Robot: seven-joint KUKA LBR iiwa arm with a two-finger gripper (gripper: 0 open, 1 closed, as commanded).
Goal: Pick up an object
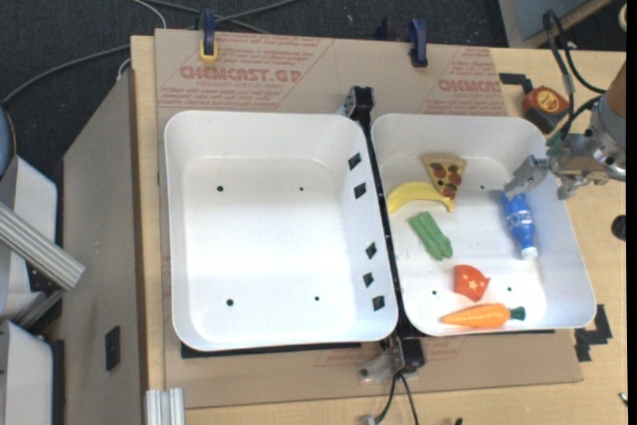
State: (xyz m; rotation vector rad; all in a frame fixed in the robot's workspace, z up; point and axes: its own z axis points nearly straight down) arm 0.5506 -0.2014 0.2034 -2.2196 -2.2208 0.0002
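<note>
Lying nearest in the right bin (567, 244): carrot (482, 317), then red pepper (472, 283). Farther in, green pod (431, 236), banana (417, 197), pizza slice (444, 175). Blue bottle (519, 224) just below the pincer (545, 180) at the far right rim, fingers spread, gripping nothing.

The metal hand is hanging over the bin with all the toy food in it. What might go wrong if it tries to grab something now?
The gripper sits by the right bin's wall, close to the blue bottle; coming down there, it might hit the wall or push the bottle aside. The banana, pizza slice and green vegetable lie close together, so it might nudge a neighbour. The carrot lies against the near wall, which looks awkward to reach.
</note>
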